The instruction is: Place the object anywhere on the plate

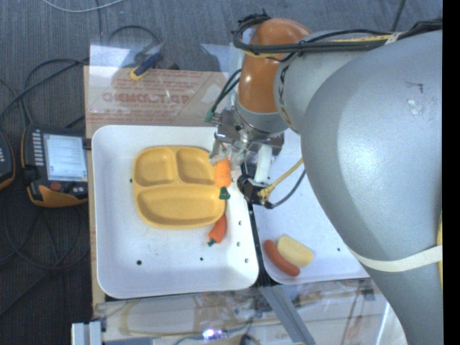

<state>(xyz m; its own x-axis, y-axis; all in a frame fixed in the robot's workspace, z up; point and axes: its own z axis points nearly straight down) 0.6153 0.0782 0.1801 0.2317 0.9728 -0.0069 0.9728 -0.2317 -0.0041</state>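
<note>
I see the gripper (228, 157) pinching an orange carrot (223, 173), long axis near vertical, green tip down, over the yellow plate's (177, 185) right rim; cardboard lettering unreadable.

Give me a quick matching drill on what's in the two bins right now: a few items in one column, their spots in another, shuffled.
Things:
1. plate
2. upper carrot
3. lower carrot
4. sausage

Places:
A. on the left bin's floor, just off the plate's lower right corner
B. in the right bin, beside the yellow block
C. middle of the left bin
D. at the plate's right edge, under the gripper

Pairs: 1-C, 2-D, 3-A, 4-B
</note>
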